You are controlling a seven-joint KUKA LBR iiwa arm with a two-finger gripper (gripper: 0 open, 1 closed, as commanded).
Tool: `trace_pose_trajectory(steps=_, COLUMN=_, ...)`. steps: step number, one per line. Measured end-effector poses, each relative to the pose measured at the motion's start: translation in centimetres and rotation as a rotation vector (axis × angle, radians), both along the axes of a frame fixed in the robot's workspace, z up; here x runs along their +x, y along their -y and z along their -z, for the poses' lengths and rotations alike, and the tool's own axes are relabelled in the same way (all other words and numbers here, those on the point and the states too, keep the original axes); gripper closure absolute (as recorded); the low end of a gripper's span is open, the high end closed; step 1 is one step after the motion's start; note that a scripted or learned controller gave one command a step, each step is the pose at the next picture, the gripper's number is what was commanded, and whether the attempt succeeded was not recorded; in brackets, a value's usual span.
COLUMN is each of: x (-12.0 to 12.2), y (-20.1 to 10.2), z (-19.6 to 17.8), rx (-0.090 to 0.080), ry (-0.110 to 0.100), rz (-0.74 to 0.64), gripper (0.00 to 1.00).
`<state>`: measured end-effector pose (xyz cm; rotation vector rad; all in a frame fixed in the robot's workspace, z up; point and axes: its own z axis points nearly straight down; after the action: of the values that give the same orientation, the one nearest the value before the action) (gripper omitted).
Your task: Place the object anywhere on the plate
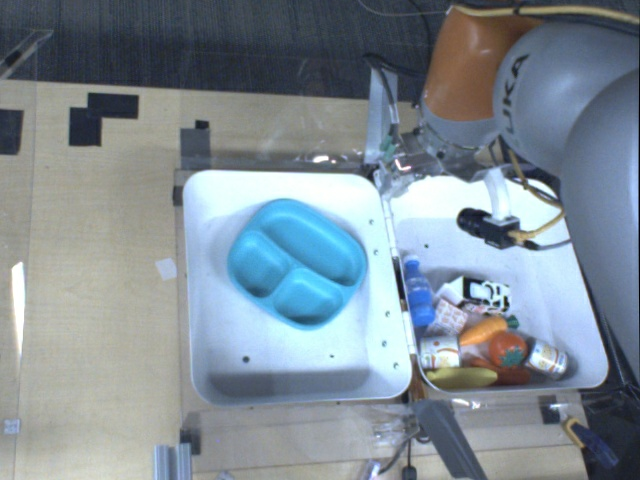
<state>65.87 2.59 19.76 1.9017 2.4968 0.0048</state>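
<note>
While the heap of small objects [478, 340] crowds the right bin's [590, 358] near end, around five o'clock in the camera view, the blue plate [296, 260] sits centred in the left bin [200, 268], toward nine o'clock from that heap. Farther back, at one o'clock, the gripper [398, 163] hangs over the bins' far shared corner; the heap lies toward five o'clock from it. Which object is meant is unclear, and the wrist hides the gripper's state, so I cannot tell.
</note>
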Motion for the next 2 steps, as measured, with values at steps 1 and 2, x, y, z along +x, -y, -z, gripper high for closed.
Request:
trace_pose_trajectory(steps=1, x=-2.7, y=-11.1, z=7.5, rx=0.0, ry=0.0, rz=-0.282, gripper=1.0)
trace_pose_trajectory(steps=2, x=1.2, y=-9.4, z=7.5, rx=-0.001, ry=0.006, rz=-0.404, gripper=1.0)
